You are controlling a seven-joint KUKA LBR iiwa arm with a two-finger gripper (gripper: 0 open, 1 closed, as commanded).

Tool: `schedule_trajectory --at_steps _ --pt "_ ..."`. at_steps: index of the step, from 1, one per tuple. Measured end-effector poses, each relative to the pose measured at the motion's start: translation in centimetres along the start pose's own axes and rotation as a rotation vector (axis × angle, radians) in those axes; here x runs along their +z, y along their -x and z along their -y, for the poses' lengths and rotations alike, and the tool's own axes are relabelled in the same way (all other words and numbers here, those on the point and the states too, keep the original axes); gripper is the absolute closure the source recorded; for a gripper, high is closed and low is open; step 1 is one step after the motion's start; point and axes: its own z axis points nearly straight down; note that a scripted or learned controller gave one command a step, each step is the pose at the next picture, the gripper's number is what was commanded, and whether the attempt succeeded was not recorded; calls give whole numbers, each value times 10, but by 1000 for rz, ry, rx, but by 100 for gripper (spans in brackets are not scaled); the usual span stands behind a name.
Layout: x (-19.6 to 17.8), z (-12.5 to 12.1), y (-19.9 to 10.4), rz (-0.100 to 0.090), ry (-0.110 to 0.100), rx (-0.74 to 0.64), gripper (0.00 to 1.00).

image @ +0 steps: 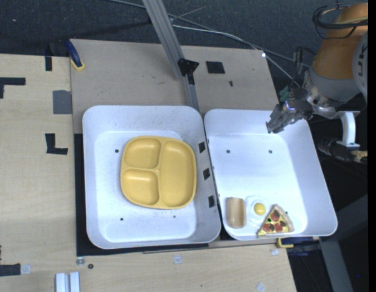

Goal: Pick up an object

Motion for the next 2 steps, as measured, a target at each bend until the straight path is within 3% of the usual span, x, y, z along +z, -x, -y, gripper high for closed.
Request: schedule_trajectory --at_steps 1,2 --pt "-4 5 -51 0 -2 0 100" --pt "4 -7 -107 0 -1 -2 100"
